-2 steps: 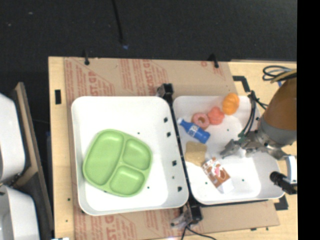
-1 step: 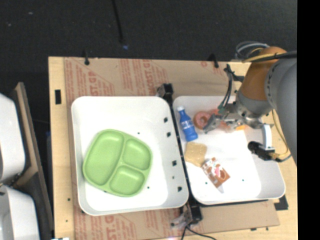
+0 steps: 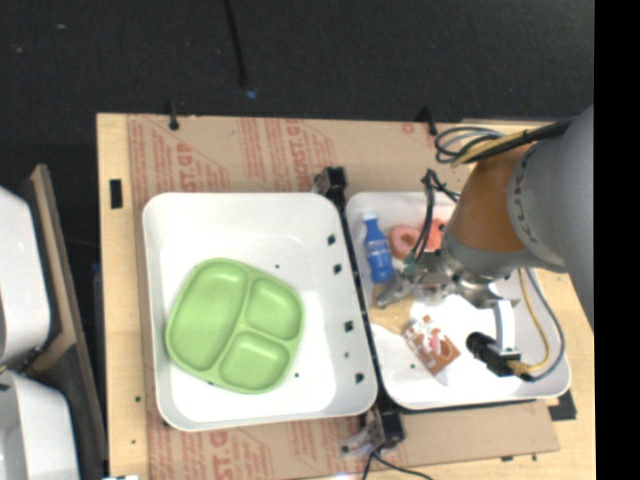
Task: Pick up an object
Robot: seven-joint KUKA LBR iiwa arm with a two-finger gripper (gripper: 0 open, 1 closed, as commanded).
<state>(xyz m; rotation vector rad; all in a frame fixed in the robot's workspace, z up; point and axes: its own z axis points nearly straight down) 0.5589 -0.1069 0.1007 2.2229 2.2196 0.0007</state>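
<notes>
Fingers [image 3: 393, 293] beside blue bottle [image 3: 377, 249]

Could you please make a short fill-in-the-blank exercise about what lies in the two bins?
1. The green divided plate lies in the ___ bin.
2. The plate has ___ compartments.
3. The small bottle in the right bin is ___ in colour.
4. The snack packet lies in the ___ bin.

Missing words: left; three; blue; right

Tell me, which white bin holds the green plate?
The left bin; the green divided plate lies in it, while the right bin holds small items.
</notes>
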